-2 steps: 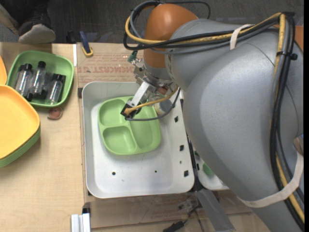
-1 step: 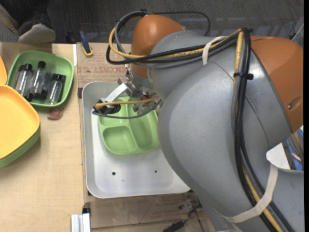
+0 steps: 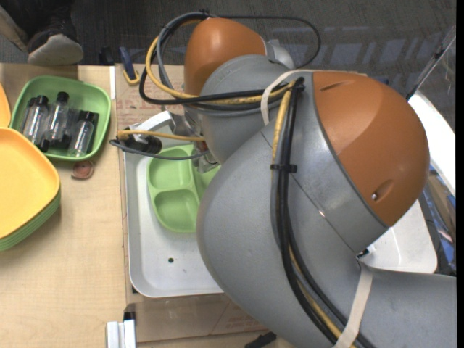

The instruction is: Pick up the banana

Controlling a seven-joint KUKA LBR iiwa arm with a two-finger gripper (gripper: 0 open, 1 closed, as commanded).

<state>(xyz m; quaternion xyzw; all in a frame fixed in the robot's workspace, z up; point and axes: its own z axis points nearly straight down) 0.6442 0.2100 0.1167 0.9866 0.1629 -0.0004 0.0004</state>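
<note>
arm (image 3: 304, 194) over white bin (image 3: 145, 267) | banana hidden, position unknown | end effector state: cannot tell

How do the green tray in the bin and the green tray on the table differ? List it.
The bin tray is pale green, divided into compartments, and partly hidden under the arm. The table tray is deeper green, in full view, and holds dark-capped vials. Both are shallow with rounded corners.
</note>
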